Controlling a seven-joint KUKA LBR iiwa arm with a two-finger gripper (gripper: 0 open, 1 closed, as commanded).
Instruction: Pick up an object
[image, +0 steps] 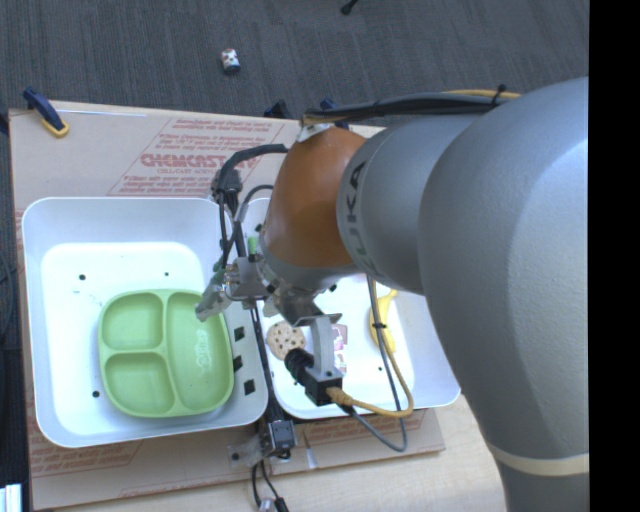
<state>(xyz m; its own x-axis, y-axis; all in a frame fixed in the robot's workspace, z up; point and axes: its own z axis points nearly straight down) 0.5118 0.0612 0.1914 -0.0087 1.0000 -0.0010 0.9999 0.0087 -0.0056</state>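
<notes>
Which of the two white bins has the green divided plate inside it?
The left bin holds the green divided plate. The right bin, mostly covered by the arm, shows a cookie and a yellow object instead.

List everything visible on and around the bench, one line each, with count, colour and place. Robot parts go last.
Bins: two, white, side by side on the bench.
Divided plate: one, light green, three compartments, lying in the left bin.
Cookie: one, tan with dark chips, in the right bin near its left wall.
Yellow item: one, in the right bin, partly hidden by the arm.
Printed board: one, tan with red lettering, under the bins.
Clamp: one, blue and yellow, at the board's far left corner.
Small object: one, pale, on the dark floor beyond the bench.
Arm: one, grey with orange band, over the right bin.
</notes>
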